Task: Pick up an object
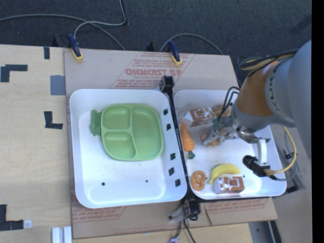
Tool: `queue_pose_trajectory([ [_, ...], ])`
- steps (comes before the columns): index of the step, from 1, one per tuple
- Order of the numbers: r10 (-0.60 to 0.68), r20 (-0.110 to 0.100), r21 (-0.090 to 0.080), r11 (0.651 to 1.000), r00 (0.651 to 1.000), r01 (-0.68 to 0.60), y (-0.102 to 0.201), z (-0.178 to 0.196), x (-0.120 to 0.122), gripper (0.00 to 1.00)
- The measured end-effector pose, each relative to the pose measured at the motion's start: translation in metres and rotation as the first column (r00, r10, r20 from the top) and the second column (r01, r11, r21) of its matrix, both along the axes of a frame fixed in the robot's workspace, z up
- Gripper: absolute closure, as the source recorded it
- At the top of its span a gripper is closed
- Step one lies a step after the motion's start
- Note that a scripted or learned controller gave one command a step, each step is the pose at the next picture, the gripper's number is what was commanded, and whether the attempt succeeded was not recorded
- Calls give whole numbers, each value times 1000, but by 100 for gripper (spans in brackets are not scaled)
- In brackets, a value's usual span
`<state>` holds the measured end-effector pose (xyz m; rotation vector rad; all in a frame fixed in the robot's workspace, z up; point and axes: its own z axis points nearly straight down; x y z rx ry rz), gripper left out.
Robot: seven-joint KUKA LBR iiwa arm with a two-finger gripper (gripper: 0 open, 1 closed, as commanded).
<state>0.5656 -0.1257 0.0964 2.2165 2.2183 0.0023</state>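
Note:
My gripper (216, 132) is low in the right bin (271, 186), near its middle, and it reaches down from the orange-banded wrist (253, 97). It stands over a small brown and orange item (209, 139), partly hidden beneath it. A white and brown packet (201, 116) lies just to its upper left. An orange carrot (187, 139) lies along the bin's left wall. Near the front lie a pretzel (198, 179), a yellow banana (224, 170) and a small printed carton (228, 185).
In the left bin (83, 186) sits a green divided plate (132, 131), with a small green piece (94, 121) at its left edge. A black divider (173, 135) runs between the bins. Cables (266, 168) hang beside the arm at the right.

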Motion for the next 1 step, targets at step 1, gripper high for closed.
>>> queue_pose_trajectory([
  [1, 3, -4, 4, 1000, 1000, -3, 87, 89, 26, 100],
])
